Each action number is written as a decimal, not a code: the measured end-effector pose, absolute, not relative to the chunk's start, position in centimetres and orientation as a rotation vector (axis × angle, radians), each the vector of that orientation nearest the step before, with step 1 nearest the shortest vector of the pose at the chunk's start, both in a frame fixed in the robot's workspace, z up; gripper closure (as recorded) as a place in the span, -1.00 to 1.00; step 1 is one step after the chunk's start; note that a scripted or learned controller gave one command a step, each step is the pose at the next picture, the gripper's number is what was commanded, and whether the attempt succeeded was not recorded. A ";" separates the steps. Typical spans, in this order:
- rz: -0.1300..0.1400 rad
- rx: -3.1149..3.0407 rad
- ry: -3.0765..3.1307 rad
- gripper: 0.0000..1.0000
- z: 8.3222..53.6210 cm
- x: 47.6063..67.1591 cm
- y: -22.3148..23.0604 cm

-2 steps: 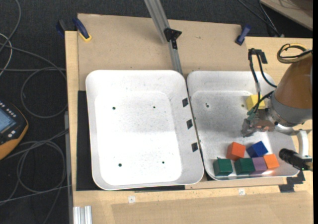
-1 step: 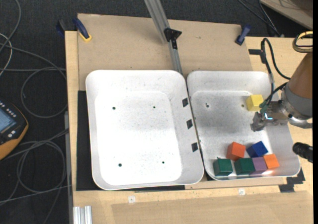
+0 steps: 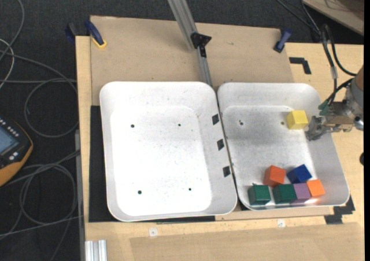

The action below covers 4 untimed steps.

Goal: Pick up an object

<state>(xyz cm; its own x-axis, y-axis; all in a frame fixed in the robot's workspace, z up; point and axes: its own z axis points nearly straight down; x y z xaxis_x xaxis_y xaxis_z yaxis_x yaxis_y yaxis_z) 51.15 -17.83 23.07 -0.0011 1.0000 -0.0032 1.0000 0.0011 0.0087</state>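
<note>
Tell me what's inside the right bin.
The right bin holds a yellow block near the gripper, and a cluster of six blocks at its near edge: orange, blue, orange, purple and two green. Whether anything lies under the cluster is hidden.

Yellow block (image 3: 298, 119), speckled white bins (image 3: 115, 98)

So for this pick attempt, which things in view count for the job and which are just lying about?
For the job:
- hand, at the right bin's far right rim
- yellow block, just left of the hand
- cluster in the near corner: red block, blue block, orange block, purple block, two green blocks

Lying about:
- left bin
- blue clamps
- floor cables
</note>
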 end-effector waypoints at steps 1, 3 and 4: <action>0.004 2.217 2.219 1.00 25.4 51.3 -17.8; 0.005 2.212 2.229 1.00 26.9 53.0 -7.0; -0.001 2.218 2.232 1.00 25.4 53.6 -1.9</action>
